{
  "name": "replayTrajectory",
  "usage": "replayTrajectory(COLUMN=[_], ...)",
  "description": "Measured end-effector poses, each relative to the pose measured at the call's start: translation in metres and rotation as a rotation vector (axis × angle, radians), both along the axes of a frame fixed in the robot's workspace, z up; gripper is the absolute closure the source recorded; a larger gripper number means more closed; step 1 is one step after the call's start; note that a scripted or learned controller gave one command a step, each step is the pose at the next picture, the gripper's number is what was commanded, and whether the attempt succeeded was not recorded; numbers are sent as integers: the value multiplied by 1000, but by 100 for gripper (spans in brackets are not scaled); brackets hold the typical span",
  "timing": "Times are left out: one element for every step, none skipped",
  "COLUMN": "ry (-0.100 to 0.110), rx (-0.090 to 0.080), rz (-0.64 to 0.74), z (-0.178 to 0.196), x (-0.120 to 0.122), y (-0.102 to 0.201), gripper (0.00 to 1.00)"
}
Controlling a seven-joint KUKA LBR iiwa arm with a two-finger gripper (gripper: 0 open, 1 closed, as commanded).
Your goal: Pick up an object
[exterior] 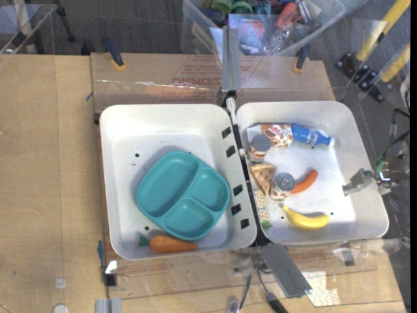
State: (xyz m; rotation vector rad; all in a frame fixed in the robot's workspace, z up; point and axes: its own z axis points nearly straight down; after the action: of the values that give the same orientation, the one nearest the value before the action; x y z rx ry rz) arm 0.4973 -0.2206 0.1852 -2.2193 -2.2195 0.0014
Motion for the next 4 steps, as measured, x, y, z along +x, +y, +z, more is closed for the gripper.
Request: replayTrajectory(ry=[-13,-16,-16,-12], rx=[1,-6,-6,-6], rz=[-29,-68,-29,-116], z=[-94,-95,-94,-95], x=[34,53,115,172], y=[27,78,90,98], gripper=[0,0,0,0])
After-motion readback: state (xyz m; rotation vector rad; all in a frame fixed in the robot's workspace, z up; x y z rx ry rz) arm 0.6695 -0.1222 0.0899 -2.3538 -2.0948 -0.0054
